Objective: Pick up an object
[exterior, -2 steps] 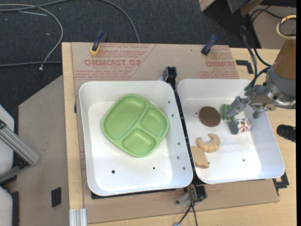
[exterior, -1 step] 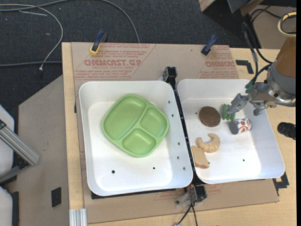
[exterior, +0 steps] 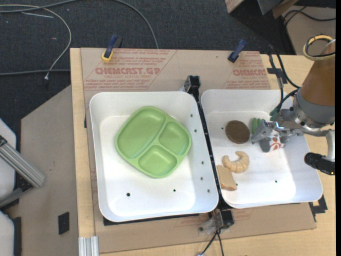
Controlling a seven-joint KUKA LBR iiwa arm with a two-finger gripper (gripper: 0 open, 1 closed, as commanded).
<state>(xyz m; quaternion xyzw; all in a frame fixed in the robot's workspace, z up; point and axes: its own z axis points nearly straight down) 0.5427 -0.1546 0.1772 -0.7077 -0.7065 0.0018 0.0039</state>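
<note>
My claw over the right bin.
My claw (exterior: 265, 136), grip state indeterminable, hovers at frame right beside the brown disc (exterior: 237, 132); croissant (exterior: 237, 161) lies below; green plate (exterior: 153, 141) left.

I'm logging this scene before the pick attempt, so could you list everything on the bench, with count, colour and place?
Bins: two, white, side by side on the bench.
Divided plate: one, green, in the left bin.
Round cookie: one, brown, in the right bin.
Croissant: one, tan, in the right bin below the cookie.
Small block: one, tan, near the right bin's left wall.
Green item: one, partly hidden beside the gripper.
Clamps: two, blue, at the board's far edge.
Gripper: one, grey, low over the right bin.
Arm: one, grey with orange band.
</note>
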